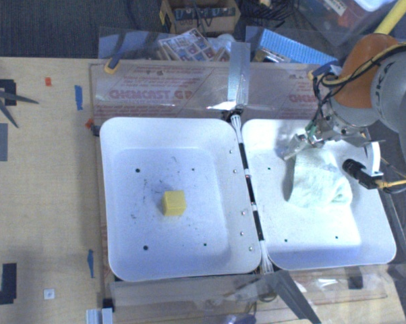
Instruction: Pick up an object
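Over the right bin (365,245) hangs the hand (299,144), low; whether it is apart or together, cannot tell. Just below it lies a pale crumpled cloth (319,186). Well to its left, yellow block (175,203) mid left bin (122,248).

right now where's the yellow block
In the camera view, the yellow block lies near the middle of the left bin, apart from its walls.

The arm (382,79) is reaching in from the right, orange band uppermost (cables trailing across it). The end effector (303,142) is hanging low, pointing left; whether anything is gripped is indiscernible.
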`<state>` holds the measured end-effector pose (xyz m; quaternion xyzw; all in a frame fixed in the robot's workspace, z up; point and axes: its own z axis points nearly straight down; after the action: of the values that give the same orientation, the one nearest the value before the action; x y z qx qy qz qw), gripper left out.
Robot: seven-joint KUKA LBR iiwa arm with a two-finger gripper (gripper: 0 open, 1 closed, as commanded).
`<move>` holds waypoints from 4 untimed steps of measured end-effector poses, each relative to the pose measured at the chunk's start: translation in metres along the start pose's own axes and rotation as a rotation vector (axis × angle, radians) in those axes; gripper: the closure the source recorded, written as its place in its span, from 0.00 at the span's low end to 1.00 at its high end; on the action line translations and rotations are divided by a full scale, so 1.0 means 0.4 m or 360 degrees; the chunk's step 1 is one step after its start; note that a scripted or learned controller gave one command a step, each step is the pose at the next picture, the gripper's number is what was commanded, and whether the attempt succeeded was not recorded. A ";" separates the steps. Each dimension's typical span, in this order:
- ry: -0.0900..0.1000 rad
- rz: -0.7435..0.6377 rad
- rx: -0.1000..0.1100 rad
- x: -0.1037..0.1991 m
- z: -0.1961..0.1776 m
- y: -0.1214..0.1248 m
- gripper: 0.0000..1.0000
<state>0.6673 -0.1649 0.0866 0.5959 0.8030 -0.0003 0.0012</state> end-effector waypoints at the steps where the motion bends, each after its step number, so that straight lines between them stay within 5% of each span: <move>1: -0.0007 -0.0175 0.0008 0.070 -0.002 0.017 0.00; 2: -0.0002 0.0587 -0.0006 0.059 0.000 0.020 0.00; 3: 0.0001 0.0456 -0.0010 0.176 -0.005 -0.100 0.00; 4: 0.0001 0.0812 0.0001 0.130 -0.014 0.039 0.00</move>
<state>0.6671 -0.1106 0.0923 0.7793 0.6266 -0.0001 0.0006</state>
